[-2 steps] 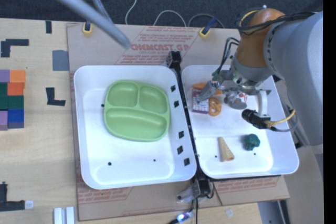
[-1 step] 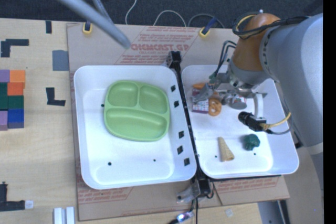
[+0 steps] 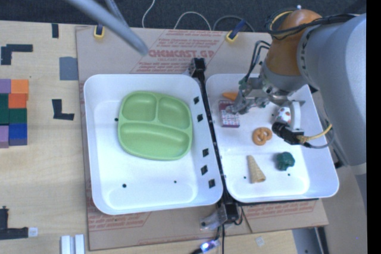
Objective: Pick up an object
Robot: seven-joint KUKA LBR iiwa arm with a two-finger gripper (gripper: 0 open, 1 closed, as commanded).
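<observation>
- Coloured blocks [image 3: 13,111] stand stacked at the far left edge of the bench, well apart from both bins.
- Left bin [image 3: 101,187]: a shallow white tray holding one item, a green divided plate [image 3: 156,125] with three compartments, lying flat in the far half of the bin.
- A black divider strip [image 3: 205,128] runs between the two bins, from far to near.
- Right bin [image 3: 321,184]: a shallow white tray holding several small objects.
- A small pink-and-white block-like object [image 3: 230,116] lies at the left side of the right bin, just beside the divider.
- An orange piece [image 3: 230,95] lies just beyond it, towards the far edge.
- An ice-cream cone [image 3: 256,169] lies flat in the near part of the right bin, point away from the camera.
- A brown pretzel [image 3: 261,136] lies near the middle of the right bin.
- A dark green broccoli-like piece [image 3: 284,160] lies to the right of the cone.
- The gripper [image 3: 241,105] sits low over the pink-and-white object, at its right edge; whether the fingers are apart or closed cannot be told.
- The arm [image 3: 333,68] enters from the right, its orange band [image 3: 286,44] above the wrist.
</observation>
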